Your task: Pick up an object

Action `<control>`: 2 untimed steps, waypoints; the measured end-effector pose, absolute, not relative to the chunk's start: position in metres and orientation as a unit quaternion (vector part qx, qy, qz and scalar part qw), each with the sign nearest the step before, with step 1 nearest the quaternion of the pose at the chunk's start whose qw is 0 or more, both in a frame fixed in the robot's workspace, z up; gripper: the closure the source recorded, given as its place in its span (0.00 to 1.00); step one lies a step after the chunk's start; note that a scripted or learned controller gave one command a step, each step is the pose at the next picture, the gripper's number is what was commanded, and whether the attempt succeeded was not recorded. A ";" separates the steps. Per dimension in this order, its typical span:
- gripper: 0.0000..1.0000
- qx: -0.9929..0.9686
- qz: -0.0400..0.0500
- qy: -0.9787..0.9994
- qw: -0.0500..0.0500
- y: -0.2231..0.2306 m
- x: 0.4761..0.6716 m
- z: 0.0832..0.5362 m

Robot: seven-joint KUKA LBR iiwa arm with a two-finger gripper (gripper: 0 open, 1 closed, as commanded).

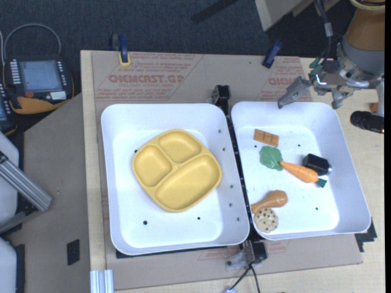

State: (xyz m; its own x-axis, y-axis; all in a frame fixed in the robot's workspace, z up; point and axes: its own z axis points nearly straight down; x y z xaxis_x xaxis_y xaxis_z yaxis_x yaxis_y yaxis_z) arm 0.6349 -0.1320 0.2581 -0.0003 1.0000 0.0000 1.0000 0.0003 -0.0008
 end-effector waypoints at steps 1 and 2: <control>0.00 -0.707 0.002 -0.707 0.003 -0.127 0.632 0.195; 0.00 -0.707 0.002 -0.707 0.002 -0.125 0.624 0.150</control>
